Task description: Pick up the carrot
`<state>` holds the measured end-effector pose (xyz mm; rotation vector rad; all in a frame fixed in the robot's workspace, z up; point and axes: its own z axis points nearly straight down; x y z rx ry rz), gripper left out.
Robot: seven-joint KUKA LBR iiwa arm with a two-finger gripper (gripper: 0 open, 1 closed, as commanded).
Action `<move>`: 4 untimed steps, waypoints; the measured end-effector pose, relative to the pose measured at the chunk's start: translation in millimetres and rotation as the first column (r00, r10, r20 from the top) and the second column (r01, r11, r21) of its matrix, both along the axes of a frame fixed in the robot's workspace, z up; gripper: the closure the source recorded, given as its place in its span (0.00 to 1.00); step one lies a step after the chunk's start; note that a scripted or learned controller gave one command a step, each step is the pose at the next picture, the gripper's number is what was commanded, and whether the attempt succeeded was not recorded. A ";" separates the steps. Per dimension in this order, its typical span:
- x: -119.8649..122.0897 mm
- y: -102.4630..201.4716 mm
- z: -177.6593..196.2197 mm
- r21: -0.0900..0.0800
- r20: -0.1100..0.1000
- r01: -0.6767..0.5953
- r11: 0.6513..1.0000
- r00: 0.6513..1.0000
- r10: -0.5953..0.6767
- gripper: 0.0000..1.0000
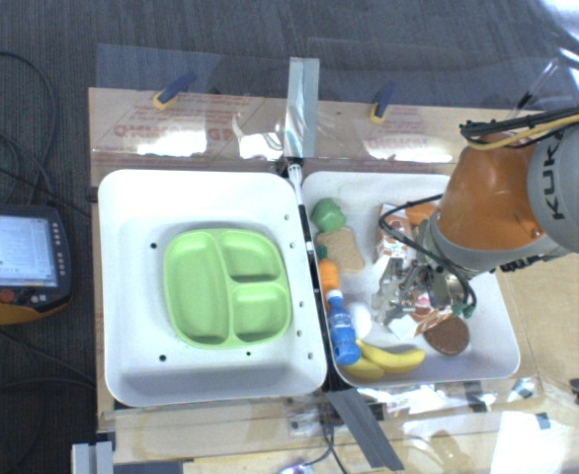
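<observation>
A short orange carrot [327,273] lies along the left wall of the right bin [487,363], between a tan biscuit-like piece [345,251] and a blue bottle [342,330]. My gripper [404,296] hangs over the middle of the right bin, about a hand's width to the right of the carrot and apart from it. It points down into clutter, close above a red and white item [423,309]. The grey arm with its orange band [482,205] covers the bin's back right part.
The right bin also holds a green round piece [326,212], a banana [384,358] at the front, a brown disc [446,336] and a red-white packet [398,229]. A green divided plate [228,286] fills the left bin [122,265]. A pendant [18,255] lies far left.
</observation>
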<state>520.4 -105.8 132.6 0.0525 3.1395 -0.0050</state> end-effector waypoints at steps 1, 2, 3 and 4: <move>10.9 -11.0 66.6 0.003 0.003 0.290 0.957 0.957 -0.290 1.00; 48.7 -103.5 171.7 0.002 0.009 0.389 0.921 0.921 -0.389 1.00; -37.5 -118.4 93.2 0.001 -0.005 0.378 0.926 0.926 -0.378 1.00; -35.6 -116.7 94.9 0.002 -0.001 0.182 0.983 0.983 -0.182 1.00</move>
